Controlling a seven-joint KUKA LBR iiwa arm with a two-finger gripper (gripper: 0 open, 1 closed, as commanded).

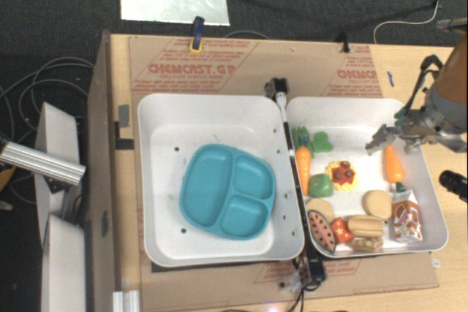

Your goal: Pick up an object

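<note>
Two white bins are seen side by side on the worktop [219, 55]. The left bin [157, 157] holds a blue divided plate [227, 190]. The right bin [431, 219] holds toy food: an orange carrot [393, 164] near its right wall, another carrot [303, 161] by the left wall, a green piece [320, 185], a small pizza [342, 173], a bread roll [377, 203], a watermelon slice [322, 226], a hot dog [363, 226] and a carton [406, 219]. The claw [398, 134] is seen above the bin's upper right part, just over the orange carrot's top end; its fingers are spread apart and nothing is seen between them.
</note>
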